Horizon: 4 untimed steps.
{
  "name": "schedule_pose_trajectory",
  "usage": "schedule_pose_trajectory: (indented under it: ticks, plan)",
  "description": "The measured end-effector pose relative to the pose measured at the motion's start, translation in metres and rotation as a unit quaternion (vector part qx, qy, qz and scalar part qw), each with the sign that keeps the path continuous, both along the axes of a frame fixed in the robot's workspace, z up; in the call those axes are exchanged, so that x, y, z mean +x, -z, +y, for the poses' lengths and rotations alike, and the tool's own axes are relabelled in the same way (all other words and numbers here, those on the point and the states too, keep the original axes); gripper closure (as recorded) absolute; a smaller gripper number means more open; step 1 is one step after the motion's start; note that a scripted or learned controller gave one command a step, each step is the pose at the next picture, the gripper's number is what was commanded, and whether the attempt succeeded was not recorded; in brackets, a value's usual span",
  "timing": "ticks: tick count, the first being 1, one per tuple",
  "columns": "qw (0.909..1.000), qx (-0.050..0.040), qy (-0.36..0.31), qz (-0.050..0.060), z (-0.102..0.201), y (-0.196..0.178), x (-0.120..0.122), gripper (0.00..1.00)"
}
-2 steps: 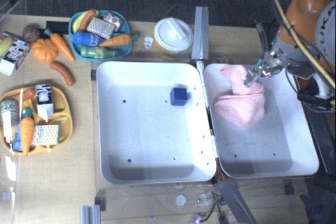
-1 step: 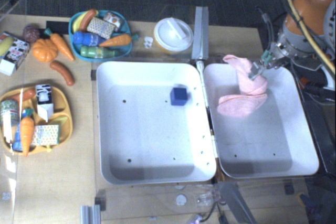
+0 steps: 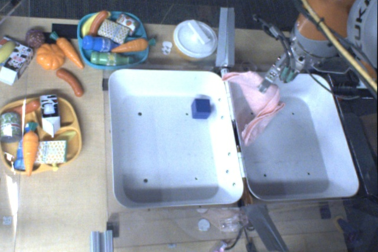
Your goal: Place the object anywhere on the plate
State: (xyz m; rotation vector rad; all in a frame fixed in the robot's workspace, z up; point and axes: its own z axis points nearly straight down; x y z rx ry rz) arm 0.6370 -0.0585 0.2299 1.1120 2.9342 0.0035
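A pink cloth [image 3: 258, 108] lies crumpled in the right bin [image 3: 313, 168], against its left wall near the far corner. My gripper [image 3: 266, 85] reaches in from the right and sits at the cloth's upper right edge, touching or just above it. A small blue cube [image 3: 201, 108] rests in the left bin [image 3: 153, 168], toward its far right side. A round white plate [image 3: 195, 38] with a yellow rim stands on the bench behind the bins.
A blue bowl [image 3: 112, 38] of toy food sits at the back left. A yellow dish [image 3: 71, 127] with more toys is at the left edge. Loose toy vegetables [image 3: 59, 59] lie between them. A grey upright post [image 3: 223, 38] stands behind the bins' shared wall.
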Motion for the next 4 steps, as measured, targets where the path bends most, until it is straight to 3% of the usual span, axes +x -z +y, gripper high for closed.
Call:
schedule_pose_trajectory:
  ticks: [1,2,3,4]
  plan:
    - [0.9798,-0.0006,-0.2,-0.001,0.055,-0.009,-0.013,1.0]
    - [0.9348,-0.0009,-0.355,-0.001,0.107,-0.002,-0.035,1.0]
    - [0.934,-0.001,-0.357,-0.001,0.158,0.001,-0.045,1.0]
    - [0.934,-0.0009,-0.357,-0.001,0.158,0.001,-0.045,0.0]
